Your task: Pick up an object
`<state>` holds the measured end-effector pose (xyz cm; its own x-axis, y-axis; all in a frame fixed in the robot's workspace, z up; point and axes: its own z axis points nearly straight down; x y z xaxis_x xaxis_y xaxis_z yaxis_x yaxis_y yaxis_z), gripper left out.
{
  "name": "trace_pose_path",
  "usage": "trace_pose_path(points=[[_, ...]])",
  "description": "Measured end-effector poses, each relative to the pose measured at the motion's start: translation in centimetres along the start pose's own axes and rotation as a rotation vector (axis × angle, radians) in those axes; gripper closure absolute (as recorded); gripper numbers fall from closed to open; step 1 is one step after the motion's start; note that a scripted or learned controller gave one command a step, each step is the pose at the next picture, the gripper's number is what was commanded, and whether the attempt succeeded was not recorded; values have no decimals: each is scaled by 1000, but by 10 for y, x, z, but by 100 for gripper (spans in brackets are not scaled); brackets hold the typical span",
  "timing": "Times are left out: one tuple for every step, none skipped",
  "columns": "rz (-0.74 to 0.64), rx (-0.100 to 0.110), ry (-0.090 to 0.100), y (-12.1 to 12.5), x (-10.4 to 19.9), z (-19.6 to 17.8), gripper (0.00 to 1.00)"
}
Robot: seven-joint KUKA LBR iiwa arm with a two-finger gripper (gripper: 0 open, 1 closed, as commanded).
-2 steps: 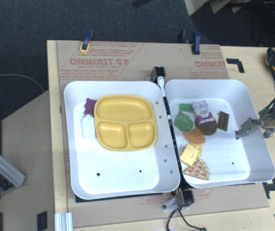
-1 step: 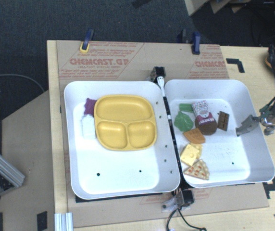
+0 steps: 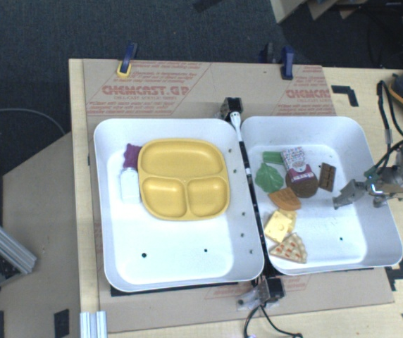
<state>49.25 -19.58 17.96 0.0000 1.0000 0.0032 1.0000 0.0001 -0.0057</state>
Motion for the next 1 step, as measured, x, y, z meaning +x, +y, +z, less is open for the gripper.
trace_pose_path(points=[[1, 1, 0, -6, -9, 52, 0]])
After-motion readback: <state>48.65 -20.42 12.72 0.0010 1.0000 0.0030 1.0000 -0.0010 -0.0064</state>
